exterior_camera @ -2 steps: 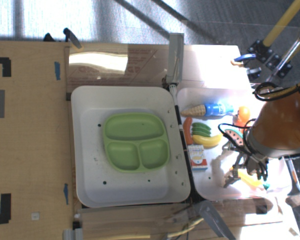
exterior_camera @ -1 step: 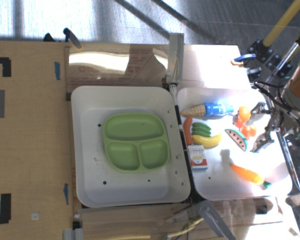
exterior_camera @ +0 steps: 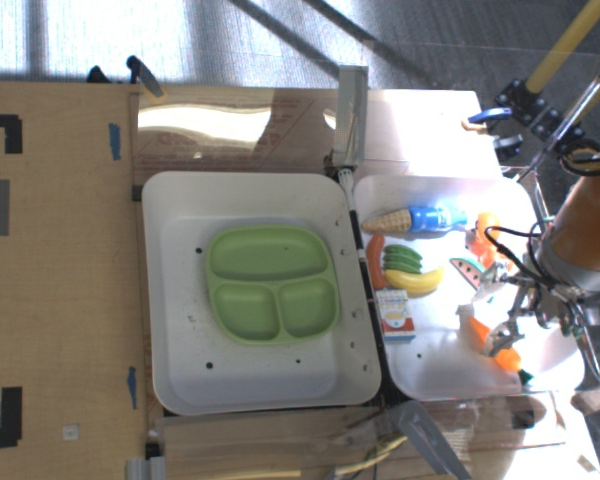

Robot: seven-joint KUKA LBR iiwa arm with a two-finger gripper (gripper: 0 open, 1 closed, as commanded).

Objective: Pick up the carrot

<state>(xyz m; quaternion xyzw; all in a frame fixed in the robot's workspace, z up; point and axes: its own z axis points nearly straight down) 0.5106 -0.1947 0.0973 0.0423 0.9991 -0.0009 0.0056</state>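
Observation:
The carrot (exterior_camera: 479, 329) is an orange toy with a small green tip, lying slantwise near the front right of the right bin (exterior_camera: 430, 373). My gripper (exterior_camera: 502, 339) hangs directly over the carrot's middle, down low and close to it. It hides part of the carrot, and I cannot make out whether they touch. The arm with its orange band (exterior_camera: 583, 230) comes in from the right edge.
The right bin also holds a blue cone toy (exterior_camera: 415, 219), a banana (exterior_camera: 416, 280), a green vegetable (exterior_camera: 403, 258), a watermelon slice (exterior_camera: 468, 269) and a small box (exterior_camera: 396, 315). A green divided plate (exterior_camera: 272, 283) sits in the left bin (exterior_camera: 170, 268). Cables (exterior_camera: 510, 251) trail by the arm.

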